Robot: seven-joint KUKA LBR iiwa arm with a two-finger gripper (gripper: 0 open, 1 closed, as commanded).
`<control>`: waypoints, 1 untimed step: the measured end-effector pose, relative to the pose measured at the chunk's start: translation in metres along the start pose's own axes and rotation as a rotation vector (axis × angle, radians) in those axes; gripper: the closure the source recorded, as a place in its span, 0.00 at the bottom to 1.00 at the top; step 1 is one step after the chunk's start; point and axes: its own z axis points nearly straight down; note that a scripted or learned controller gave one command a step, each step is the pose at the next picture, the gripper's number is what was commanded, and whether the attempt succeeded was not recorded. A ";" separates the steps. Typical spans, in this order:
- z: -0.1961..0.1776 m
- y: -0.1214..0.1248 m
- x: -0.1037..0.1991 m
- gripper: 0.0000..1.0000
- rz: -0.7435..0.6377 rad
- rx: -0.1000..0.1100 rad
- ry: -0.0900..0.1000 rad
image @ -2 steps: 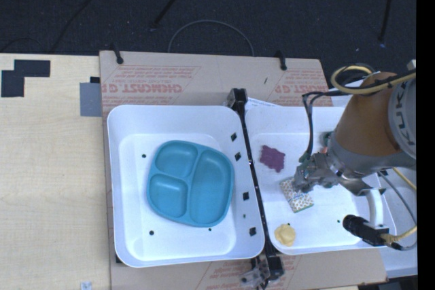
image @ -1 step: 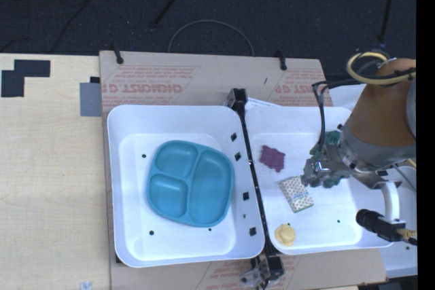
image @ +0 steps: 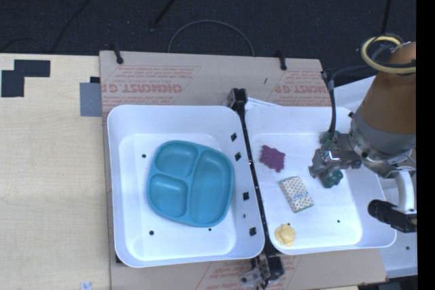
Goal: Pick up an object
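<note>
In the right bin (image: 343, 231) lie a purple object (image: 272, 158), a small patterned box (image: 296, 193) and a yellow object (image: 285, 235) near the front rim. A dark green object (image: 332, 178) sits toward the bin's right side. My gripper (image: 325, 164) is low over that side, directly above and touching or nearly touching the green object, which it partly hides. Whether the green object is gripped is not visible. The orange-banded arm (image: 391, 102) reaches in from the right.
The left bin (image: 126, 227) holds a blue divided plate (image: 190, 181). A black divider (image: 246, 173) runs between the two bins. Cardboard lies under both bins, and a wooden bench top (image: 47, 180) extends to the left.
</note>
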 end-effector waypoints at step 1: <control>0.012 0.024 0.038 1.00 -0.002 0.004 0.001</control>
